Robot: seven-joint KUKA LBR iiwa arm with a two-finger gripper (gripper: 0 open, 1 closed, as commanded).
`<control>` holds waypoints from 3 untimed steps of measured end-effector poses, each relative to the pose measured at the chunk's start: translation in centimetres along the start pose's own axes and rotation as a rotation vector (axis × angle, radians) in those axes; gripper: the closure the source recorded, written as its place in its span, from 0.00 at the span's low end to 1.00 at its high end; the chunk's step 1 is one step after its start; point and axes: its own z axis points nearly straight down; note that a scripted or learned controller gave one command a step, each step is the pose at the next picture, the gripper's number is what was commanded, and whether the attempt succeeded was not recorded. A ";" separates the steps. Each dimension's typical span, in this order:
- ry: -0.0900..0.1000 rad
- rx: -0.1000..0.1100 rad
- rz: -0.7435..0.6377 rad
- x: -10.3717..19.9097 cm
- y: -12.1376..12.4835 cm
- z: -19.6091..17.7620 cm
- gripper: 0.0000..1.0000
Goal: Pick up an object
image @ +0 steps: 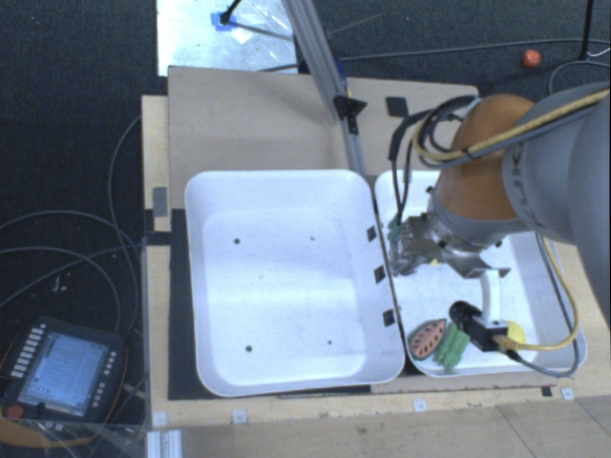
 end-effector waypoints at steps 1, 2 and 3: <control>0.000 0.000 0.002 -0.1 0.0 -1.0 1.00; -0.001 0.001 0.004 -2.7 2.1 0.0 1.00; 0.002 0.001 -0.004 5.2 0.4 0.0 1.00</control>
